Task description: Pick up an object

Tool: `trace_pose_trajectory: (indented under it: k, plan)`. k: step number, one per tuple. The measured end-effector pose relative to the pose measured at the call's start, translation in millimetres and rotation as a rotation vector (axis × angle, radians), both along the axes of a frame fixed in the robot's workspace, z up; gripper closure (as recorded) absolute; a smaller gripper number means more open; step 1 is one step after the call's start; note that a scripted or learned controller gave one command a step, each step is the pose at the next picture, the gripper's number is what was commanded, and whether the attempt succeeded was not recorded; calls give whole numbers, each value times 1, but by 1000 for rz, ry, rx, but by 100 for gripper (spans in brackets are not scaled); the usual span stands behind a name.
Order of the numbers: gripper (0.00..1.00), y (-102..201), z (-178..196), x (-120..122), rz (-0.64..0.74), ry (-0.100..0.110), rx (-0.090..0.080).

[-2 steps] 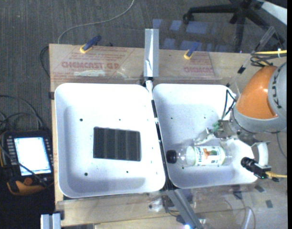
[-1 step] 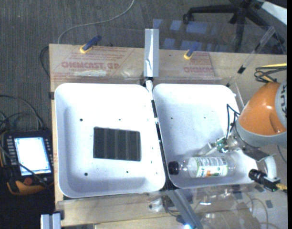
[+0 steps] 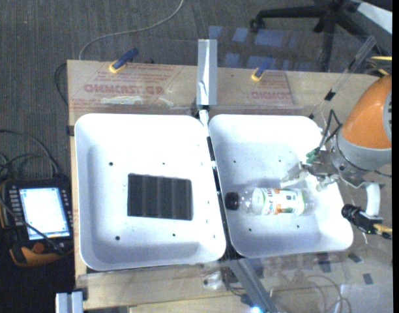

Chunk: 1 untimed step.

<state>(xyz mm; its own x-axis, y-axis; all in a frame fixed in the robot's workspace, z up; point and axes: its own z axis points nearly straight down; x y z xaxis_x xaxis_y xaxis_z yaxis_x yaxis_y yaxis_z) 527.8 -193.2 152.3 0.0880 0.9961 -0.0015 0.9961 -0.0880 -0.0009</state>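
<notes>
Camera view, fixed overhead, read left to right. Farthest from the gripper [image 3: 315, 169], well off to its left, the left bin [image 3: 88, 175] is seen with a dark ribbed tray [image 3: 159, 196] lying flat near its middle. Nearer, just across the shared rim, the right bin [image 3: 251, 132] holds the task's thing: a clear plastic bottle [image 3: 271, 201] on its side, black cap [image 3: 231, 201] pointing away from the gripper toward the left bin, base end toward the gripper. The bottle lies just below and to the left of the gripper, close by but not seen between its fingers; nothing is judged to be held. Whether the gripper is wide or narrow cannot be told: its tip is lost among pale fittings and cables at the wrist.

Handling, as judged: the bottle looks empty or nearly so, hence light; thin walls are expected to give under a squeeze; the smooth round body is likely to be slippery and apt to roll on the bin floor. The orange-and-white label band at mid-body is considered the best place to be gripped, jaws set across the long axis. The cap and neck end is judged stiffer but narrow and easily missed.
</notes>
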Motion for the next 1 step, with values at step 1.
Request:
trace_pose_trajectory:
  k: [1]
  plan:
    - [0,36,-61,-8,147,-12,-5]
